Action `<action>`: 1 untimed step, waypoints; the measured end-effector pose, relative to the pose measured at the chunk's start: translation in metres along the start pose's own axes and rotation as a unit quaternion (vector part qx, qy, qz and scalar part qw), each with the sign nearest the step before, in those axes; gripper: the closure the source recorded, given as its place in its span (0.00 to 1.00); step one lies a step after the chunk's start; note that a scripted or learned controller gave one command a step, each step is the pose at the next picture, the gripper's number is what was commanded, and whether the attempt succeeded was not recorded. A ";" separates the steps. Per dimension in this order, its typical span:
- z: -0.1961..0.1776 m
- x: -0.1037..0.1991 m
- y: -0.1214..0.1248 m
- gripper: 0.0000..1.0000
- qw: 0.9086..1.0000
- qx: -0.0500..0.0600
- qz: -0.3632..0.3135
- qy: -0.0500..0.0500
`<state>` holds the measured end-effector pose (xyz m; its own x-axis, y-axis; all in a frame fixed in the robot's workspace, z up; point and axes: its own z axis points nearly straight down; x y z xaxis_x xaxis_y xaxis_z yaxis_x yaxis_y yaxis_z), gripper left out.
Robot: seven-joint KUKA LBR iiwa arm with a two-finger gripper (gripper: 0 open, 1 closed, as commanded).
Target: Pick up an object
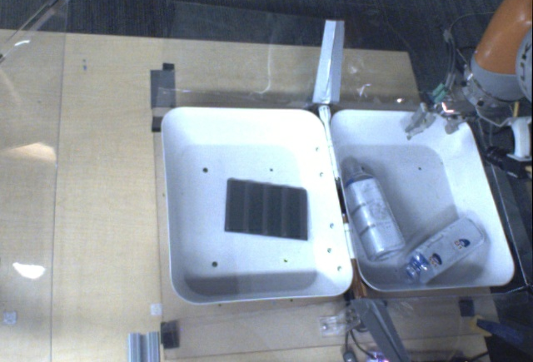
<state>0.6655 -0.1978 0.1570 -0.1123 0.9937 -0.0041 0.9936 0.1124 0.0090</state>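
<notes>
The grey arm's two-finger gripper (433,115) is hovering over the right white bin's (491,210) far edge, jaws spread apart and gripping nothing. A silver cylindrical can (371,210) is lying along that bin's left wall, a clear plastic bottle (444,249) beside it. A black ribbed rectangular pad (266,208) is lying in the left white bin (187,185).

Two shallow white bins sit side by side on a pale wooden bench (83,185). The left bin (191,144) holds a dark ribbed rectangular pad (266,209) near its middle. In the right bin (466,177), a silver can (371,210) lies along the left wall, and a clear plastic bottle (445,248) with a blue cap lies tilted at the lower right. The arm's orange band (504,23) shows at the upper right of the frame, with the gripper (433,112) above the right bin's upper right corner.
</notes>
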 end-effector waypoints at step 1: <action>-0.047 -0.003 -0.037 0.00 0.996 0.001 -0.093 0.000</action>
<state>0.6286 -0.2051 0.2031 -0.2951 0.9555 -0.0048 0.9554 0.2951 0.0072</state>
